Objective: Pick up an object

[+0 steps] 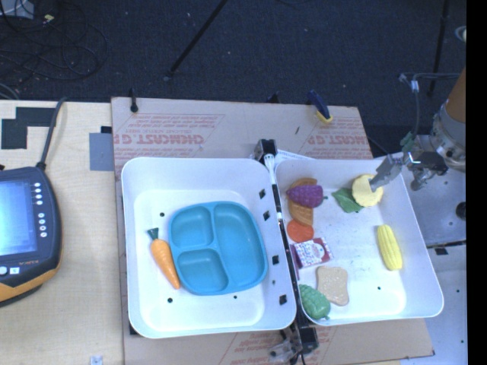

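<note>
The end effector [396, 167] hangs at the right bin's [426, 280] upper right rim; whether it is spread or pressed together cannot be told. Just at its tip lies a yellow piece [366, 191], touching a green leaf [346, 201]. A corn cob [389, 246] lies alone near the right wall with bare floor around it. Along the left wall crowd grapes [307, 195], a red packet [311, 252], bread [332, 285] and a green lump [314, 303]. The left bin [144, 181] bears a blue tray [215, 247] and a carrot [163, 258].

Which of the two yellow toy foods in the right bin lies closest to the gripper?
The round yellow piece by the bin's upper edge, right at the gripper. The corn cob lies farther down, near the right wall.
</note>
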Available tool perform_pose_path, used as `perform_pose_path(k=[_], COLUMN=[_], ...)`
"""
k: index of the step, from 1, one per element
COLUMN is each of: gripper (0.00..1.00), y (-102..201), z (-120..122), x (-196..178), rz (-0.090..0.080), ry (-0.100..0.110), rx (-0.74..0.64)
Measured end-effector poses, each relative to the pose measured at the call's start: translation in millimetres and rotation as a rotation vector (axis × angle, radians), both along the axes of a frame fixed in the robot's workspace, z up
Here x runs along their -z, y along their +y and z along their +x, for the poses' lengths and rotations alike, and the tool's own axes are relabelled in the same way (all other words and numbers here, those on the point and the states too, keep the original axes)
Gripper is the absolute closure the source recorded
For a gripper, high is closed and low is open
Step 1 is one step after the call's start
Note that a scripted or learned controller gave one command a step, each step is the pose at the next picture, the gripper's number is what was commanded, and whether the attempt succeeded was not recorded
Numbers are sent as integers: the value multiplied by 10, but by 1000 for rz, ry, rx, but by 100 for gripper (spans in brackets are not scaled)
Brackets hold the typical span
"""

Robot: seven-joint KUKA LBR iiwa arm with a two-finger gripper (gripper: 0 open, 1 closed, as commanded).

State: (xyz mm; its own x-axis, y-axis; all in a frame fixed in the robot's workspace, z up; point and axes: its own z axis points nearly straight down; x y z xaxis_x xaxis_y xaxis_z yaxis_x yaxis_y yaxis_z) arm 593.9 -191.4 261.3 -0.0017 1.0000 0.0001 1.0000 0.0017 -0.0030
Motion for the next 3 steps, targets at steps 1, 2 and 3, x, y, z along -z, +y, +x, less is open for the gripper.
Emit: perform_pose_path(k=[1, 2, 3], gripper=[0, 0, 0], y=[417, 1143, 1030], z=[513, 486, 326], x=[813, 1511, 1773], rz=[3, 4, 1], ry=[5, 8, 5], rx=[-4, -6, 1])
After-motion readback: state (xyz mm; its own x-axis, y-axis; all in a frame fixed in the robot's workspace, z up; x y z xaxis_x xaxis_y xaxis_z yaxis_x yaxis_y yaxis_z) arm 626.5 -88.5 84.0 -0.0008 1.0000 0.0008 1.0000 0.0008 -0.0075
